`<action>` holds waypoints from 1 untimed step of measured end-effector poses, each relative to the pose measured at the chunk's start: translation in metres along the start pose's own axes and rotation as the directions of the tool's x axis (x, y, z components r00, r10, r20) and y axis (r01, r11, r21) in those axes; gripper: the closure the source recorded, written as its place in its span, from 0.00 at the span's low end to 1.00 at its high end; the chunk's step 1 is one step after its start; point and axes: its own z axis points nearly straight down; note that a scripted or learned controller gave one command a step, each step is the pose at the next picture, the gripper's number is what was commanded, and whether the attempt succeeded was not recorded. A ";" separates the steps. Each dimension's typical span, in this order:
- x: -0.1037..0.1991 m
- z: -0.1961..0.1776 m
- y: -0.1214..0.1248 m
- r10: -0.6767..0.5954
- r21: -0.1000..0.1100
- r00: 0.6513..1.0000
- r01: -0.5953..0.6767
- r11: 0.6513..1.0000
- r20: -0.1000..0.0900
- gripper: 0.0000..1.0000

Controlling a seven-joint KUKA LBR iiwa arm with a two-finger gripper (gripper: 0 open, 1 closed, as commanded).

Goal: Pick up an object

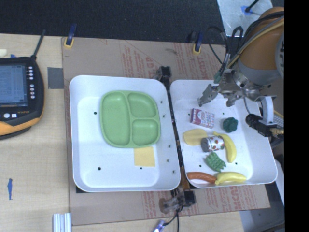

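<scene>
So the claw [219, 97] is hanging over the back of the right bin [258, 166] with its fingers spread open, nothing between them. Just below it sit a small red and white carton [202, 118] and a dark green lump [230, 124]. Further forward there's a can [212, 143], two bananas and a carrot. The left bin [87, 166] has a green divided plate [130, 118] and a yellow square [144, 156].

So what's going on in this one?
The arm's gripper hangs over the far part of the right bin, open, with nothing between its fingers. Below it lie a small red carton, a green piece, a can, two bananas and other toy food. The left bin has a green divided plate and a yellow square.
</scene>
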 end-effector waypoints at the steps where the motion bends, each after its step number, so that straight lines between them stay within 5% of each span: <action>1: -0.019 0.084 0.028 0.000 0.003 1.000 0.000 1.000 0.002 0.00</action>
